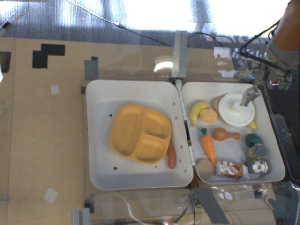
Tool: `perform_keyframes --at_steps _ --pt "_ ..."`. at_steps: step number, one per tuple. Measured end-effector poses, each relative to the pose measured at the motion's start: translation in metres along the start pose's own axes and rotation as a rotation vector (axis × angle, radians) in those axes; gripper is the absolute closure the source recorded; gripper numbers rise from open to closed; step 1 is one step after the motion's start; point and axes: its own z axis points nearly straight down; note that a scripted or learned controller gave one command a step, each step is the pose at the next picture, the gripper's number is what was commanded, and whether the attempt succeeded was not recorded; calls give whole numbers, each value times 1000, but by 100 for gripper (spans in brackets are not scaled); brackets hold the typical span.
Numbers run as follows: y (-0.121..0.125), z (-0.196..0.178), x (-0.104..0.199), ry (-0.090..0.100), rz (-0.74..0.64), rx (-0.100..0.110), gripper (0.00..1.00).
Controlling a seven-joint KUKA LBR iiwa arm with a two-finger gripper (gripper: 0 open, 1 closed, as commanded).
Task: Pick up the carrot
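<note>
The carrot [208,147] lies in the right bin [276,170], between a chicken drumstick [226,135] and the bin's left wall. It looks like light, stiff, smooth plastic that may slip; the thick upper body seems the best hold. One carrot, one banana [197,111], two bins. The tool [251,95] hovers over a white plate [236,110]; I cannot tell its state.

Arm [287,29] cut off by top-right edge above the white plate [236,110]. Hand [249,96] over the plate, fingers too small to tell. Plate hides part of a yellow piece [253,124] at its lower right and a tan thing [217,101] at its left. Jar labels [257,159] below the plate unreadable.
</note>
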Motion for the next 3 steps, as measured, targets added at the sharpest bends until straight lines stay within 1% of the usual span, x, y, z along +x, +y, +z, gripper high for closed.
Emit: perform_keyframes --at_steps 1,2,3 --pt "54 124 36 10 221 -3 0" --pt "89 133 82 -3 391 -1 0" --pt "71 132 135 -8 503 -1 0"
